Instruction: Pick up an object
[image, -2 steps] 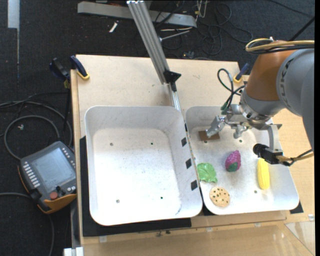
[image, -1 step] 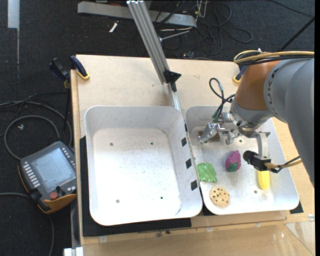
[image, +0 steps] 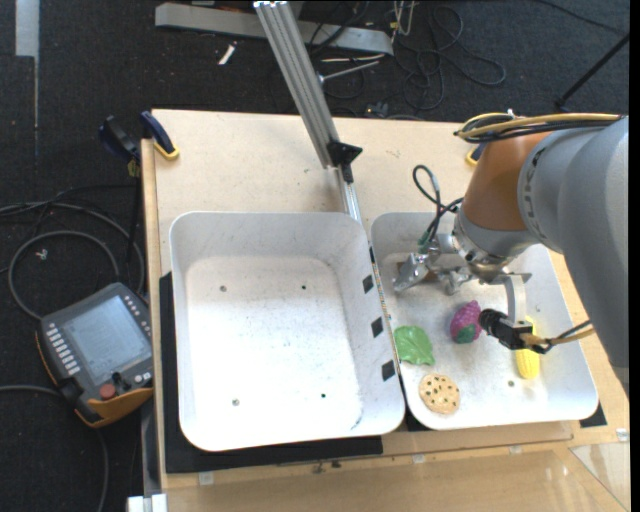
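Purple lump (image: 465, 322) near green piece (image: 413, 345)

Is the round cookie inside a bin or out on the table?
Inside. The cookie lies flat on the floor of the right-hand bin, near its front rim, close to the green piece.

Near the gripper (image: 408, 275) lay a flat green piece (image: 413, 345) and a purple lump (image: 465, 322), a round speckled biscuit (image: 439, 393) farther off, a yellow piece (image: 527, 363) farthest.

purple grapes (image: 465, 322), green leaf (image: 413, 345), brown-dotted tan cookie (image: 439, 393)
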